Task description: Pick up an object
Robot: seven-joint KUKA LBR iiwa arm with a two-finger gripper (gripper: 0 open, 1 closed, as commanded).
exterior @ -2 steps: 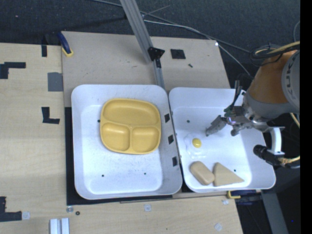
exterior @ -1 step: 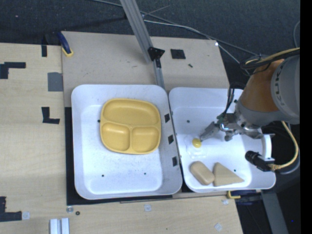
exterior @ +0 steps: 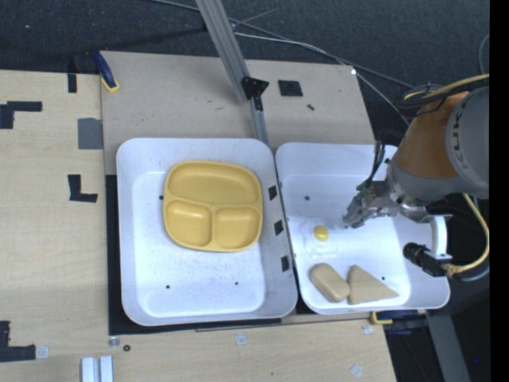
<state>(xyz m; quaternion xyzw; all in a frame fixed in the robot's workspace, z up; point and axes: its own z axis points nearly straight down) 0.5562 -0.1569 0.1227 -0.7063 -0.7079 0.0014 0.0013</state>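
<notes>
In the right bin point(exterior: 334, 161) lie a small yellow ball-like piece point(exterior: 320, 233), a tan oval bread-like piece point(exterior: 328, 282) and a tan wedge point(exterior: 369, 286) beside it near the front wall. My gripper point(exterior: 355, 214) hangs over the right bin, a little right of and above the yellow piece, apart from it. Nothing shows between its fingertips. The left bin point(exterior: 139, 293) holds a yellow divided plate point(exterior: 213, 205).
A grey metal pole point(exterior: 227, 42) slants across the bench behind the bins. The grey arm with its orange band point(exterior: 433, 146) comes in over the right bin's right wall. A black cable point(exterior: 425, 259) hangs by the right rim.
</notes>
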